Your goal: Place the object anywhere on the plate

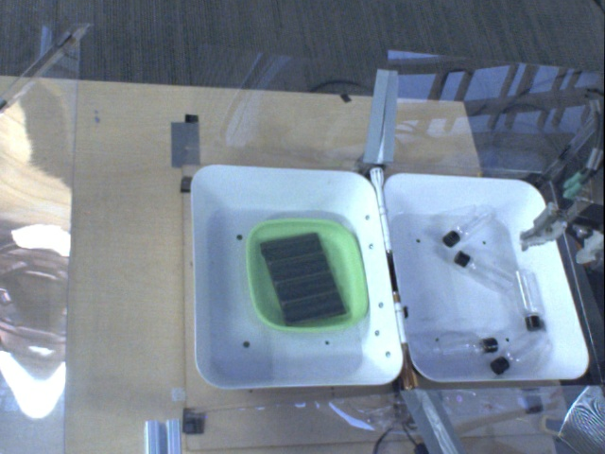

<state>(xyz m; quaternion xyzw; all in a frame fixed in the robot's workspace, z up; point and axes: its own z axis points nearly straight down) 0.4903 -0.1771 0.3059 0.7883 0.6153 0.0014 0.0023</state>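
From my remote seat I've got the green plate [352, 296] in the left bin [213, 282] with a dark ridged block [302, 278] lying on it, clear black-capped tubes [475, 264] scattered in the right bin [425, 197], gripper [546, 227] at its right edge, can't tell its grip.

A pale wooden bench [123, 253] stood on dark ribbed carpet [236, 17], and bright glare, perhaps from a clear screen, washed over its left side.
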